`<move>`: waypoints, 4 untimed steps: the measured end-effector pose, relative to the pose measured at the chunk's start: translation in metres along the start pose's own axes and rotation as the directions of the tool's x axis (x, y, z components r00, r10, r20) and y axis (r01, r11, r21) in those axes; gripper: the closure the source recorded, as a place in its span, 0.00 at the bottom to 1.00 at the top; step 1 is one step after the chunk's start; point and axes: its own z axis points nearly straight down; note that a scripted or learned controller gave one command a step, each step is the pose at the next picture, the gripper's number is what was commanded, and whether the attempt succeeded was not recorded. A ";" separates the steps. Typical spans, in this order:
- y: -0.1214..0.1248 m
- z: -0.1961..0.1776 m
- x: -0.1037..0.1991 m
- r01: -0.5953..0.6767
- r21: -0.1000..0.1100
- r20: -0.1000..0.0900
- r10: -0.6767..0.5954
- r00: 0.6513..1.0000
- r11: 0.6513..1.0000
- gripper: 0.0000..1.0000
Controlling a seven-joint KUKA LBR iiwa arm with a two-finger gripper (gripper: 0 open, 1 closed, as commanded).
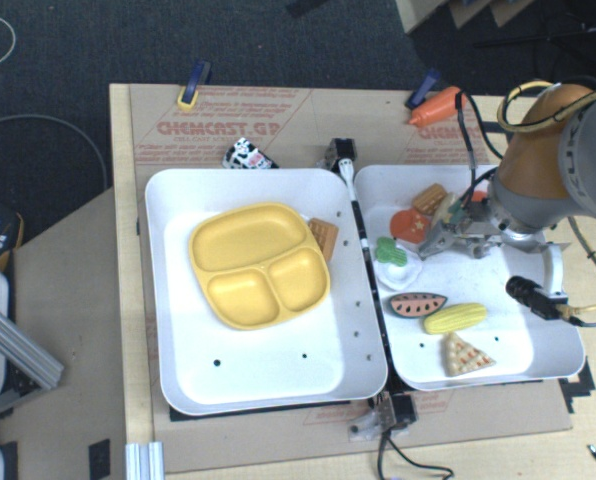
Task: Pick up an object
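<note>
The right bin (538, 353) holds several toy foods. A red tomato (408, 225) lies next to a tan bread piece (430, 200), with a green item (390, 252) in front of them. A watermelon slice (418, 304), a yellow corn cob (455, 317) and a pizza slice (466, 354) sit nearer the front. My gripper (433, 240) is low in the right bin, its tip just right of the tomato and above the green item. I see nothing held in it.
The left bin (178, 358) carries a yellow divided plate (258, 264) with a brown waffle piece (324, 236) at its right edge. An orange clamp (434, 108), a yellow clamp (189, 94) and a black-and-white toy (246, 154) lie behind the bins.
</note>
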 end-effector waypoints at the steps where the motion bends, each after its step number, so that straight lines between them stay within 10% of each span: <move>1: 0.001 -0.012 0.000 -0.001 -0.004 0.001 0.001 1.000 1.000 1.00; 4: -0.005 -0.144 0.003 0.001 -0.010 0.003 -0.001 1.000 1.000 1.00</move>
